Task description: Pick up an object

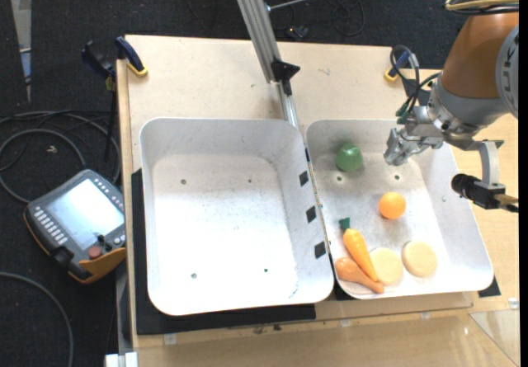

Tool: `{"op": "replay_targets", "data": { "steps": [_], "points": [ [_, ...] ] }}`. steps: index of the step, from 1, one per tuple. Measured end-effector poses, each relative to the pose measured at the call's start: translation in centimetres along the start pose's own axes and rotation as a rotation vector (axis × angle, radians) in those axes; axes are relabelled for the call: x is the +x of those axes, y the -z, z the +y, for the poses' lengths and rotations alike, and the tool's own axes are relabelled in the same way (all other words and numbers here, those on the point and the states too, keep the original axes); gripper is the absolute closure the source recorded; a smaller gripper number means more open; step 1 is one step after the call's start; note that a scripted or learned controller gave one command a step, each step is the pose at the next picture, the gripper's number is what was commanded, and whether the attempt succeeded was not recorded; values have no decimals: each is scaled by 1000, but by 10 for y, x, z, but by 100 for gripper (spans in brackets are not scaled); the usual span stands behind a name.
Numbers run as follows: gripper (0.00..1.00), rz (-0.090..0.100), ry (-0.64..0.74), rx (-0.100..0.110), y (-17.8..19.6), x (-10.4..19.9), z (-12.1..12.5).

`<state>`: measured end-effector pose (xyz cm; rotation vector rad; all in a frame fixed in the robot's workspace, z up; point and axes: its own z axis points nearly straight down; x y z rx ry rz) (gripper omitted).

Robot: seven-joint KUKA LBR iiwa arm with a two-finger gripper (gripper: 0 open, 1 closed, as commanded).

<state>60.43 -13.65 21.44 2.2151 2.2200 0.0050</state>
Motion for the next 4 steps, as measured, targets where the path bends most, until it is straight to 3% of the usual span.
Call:
{"op": "replay_targets", "data": {
  "steps": [3,4],
  "points": [
    [100,4,6,8,-2,164,-24],
    [100,4,6,5,13,210,-39]
  ]
}}
